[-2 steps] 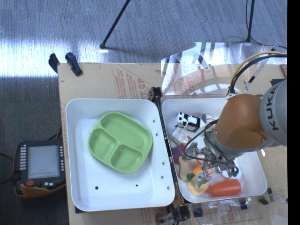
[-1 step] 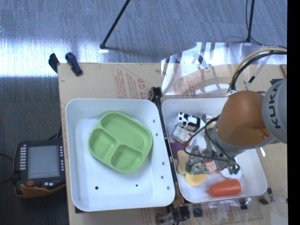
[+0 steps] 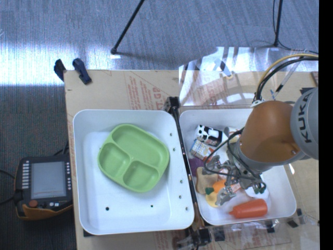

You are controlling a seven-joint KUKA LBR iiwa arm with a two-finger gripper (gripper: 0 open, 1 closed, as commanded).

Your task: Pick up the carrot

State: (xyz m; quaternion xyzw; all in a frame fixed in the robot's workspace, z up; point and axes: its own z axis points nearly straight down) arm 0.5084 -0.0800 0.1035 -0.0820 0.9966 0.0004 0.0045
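Orange and stubby, the carrot [image 3: 248, 208] lies near the front wall of the right bin [image 3: 289, 194], just in front of the gripper [image 3: 231, 187], which hangs low over the toy pile behind it. Looks like the reach-and-line-up step to me, nothing lifted yet, so next it'd need to shift toward the carrot and drop around it. Whether the gripper's spread or pinched, I honestly can't tell.

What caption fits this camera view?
Gripper low over toys in right bin, beside carrot; green plate in left bin.
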